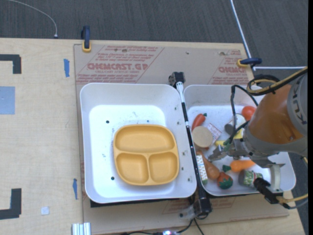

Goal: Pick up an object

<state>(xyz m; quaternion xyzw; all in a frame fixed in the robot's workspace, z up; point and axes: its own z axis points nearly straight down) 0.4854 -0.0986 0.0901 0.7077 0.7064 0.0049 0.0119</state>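
My gripper (221, 150) hangs low over the middle of the right bin (288, 180), with the orange-banded wrist above it to the right. Toy foods lie around it. A round tan disc (202, 137) and a small packet (213, 129) sit just left of it. A small yellow piece (223, 143) lies right beside it. An orange carrot (242, 165), a second carrot (212, 170), a red-and-green strawberry (225, 180) and a green-and-white item (247, 178) lie toward the near edge. I see nothing clearly held.
The left bin (93, 131) holds a yellow three-compartment plate (145, 153). A red pepper (198, 120) lies by the right bin's left wall and a red tomato (248, 112) near its far side. The arm covers the bin's right part.
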